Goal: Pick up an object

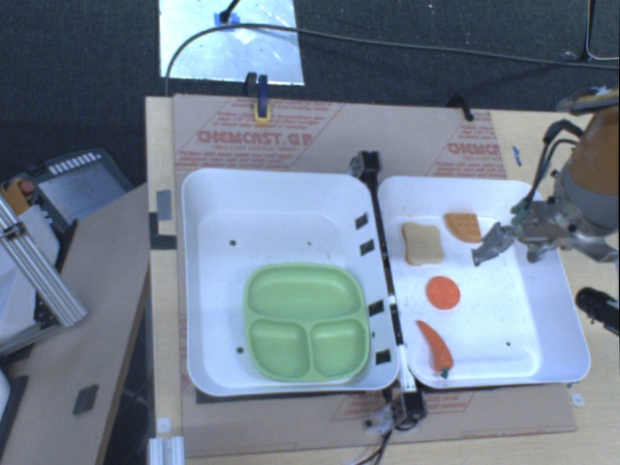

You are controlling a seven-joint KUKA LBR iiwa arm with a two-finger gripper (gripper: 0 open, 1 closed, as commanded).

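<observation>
While my gripper (pixel 506 242) hovers over the right bin (pixel 557 303), beside the orange cracker (pixel 463 227) and tan bread slice (pixel 422 243), I cannot tell how its fingers stand; centring above one piece before descending looks wisest.

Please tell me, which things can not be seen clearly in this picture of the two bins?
- Gripper, camera view: small and seen from the side, so open or shut is unclear.
- Arm: cut off by the right edge.
- Dark object beside the right bin: cut by the same edge, unidentifiable.
- Orange-brown piece: too small to identify.
</observation>
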